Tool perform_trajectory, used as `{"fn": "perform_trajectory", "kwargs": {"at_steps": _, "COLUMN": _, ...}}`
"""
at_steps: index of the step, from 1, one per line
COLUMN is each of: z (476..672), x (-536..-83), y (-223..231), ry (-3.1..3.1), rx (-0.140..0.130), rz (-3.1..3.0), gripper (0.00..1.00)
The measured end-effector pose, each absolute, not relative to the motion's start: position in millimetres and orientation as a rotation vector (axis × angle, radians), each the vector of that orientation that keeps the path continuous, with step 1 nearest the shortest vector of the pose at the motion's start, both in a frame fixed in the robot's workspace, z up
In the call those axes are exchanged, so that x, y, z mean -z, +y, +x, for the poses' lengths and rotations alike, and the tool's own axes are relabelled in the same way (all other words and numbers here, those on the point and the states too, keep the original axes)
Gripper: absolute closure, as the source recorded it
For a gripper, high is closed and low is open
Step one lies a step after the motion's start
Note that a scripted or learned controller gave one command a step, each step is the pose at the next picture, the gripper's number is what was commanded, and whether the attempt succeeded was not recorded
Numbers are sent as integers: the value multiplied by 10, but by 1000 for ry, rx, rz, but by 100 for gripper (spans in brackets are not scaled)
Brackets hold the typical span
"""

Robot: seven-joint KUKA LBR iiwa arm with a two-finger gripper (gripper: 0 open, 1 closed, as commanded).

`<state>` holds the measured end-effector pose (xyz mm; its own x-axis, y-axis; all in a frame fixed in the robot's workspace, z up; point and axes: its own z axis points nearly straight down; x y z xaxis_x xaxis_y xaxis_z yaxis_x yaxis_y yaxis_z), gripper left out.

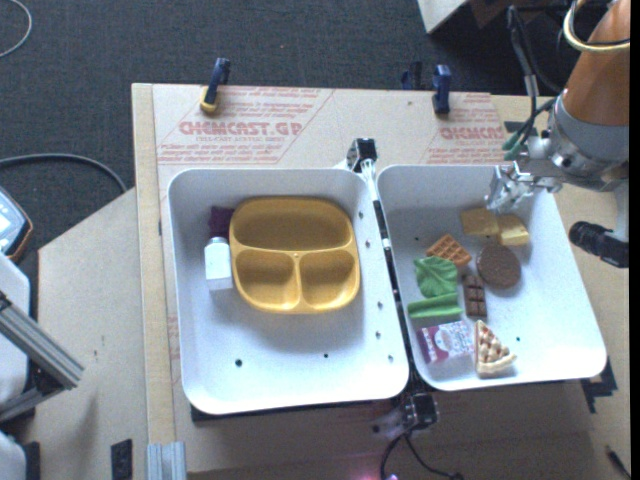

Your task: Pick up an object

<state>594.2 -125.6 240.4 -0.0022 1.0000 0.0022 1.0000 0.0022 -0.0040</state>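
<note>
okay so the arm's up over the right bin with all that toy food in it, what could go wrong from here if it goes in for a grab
1. The gripper hangs near the bin's far rim, above the yellow blocks; a descent there might clip the wall.
2. The blocks touch each other, and the round brown cookie and waffle sit close, so the fingers may nudge neighbours or catch two things.

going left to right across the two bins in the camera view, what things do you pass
small white bottle → yellow divided tray → green leafy piece → chocolate bar → round brown cookie; the hand hangs over the right bin's far end.
</note>
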Motion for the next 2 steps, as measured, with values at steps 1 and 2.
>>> {"fn": "perform_trajectory", "kwargs": {"at_steps": 1, "z": 5611, "x": -2402, "y": -883, "ry": -2221, "rx": -2, "rz": -2215, "gripper": 100}}
{"fn": "perform_trajectory", "kwargs": {"at_steps": 2, "z": 5423, "x": -2335, "y": -661, "ry": -2221, "rx": -3, "rz": -2217, "gripper": 100}}
